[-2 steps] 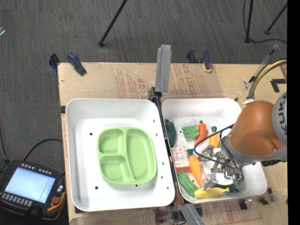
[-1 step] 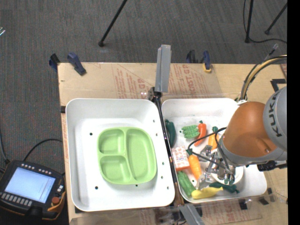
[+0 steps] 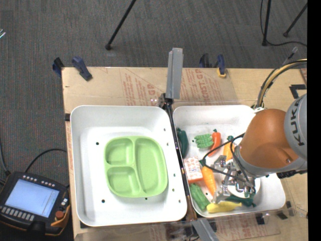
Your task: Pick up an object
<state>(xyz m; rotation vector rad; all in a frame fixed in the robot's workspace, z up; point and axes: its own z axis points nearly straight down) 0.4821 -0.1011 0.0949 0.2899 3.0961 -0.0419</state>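
Claw (image 3: 231, 181) low in the right bin (image 3: 210, 113), right over the toy food pile; whether it's clenched or released, I cannot tell from here. Nearest target looks like the yellow banana (image 3: 224, 207) along the bin's near wall, beside the orange carrot (image 3: 208, 179). Probably light, hard, slick plastic, so pinch across its narrow middle. Green plate (image 3: 135, 166) sits in the left bin (image 3: 85, 124).

I read "KU", the visible start of a brand name, in black letters on the grey arm link (image 3: 303, 129) at the right edge. The brown cardboard sheet (image 3: 125, 84) under the bins carries red printed lettering, inverted from my viewpoint and not legible.
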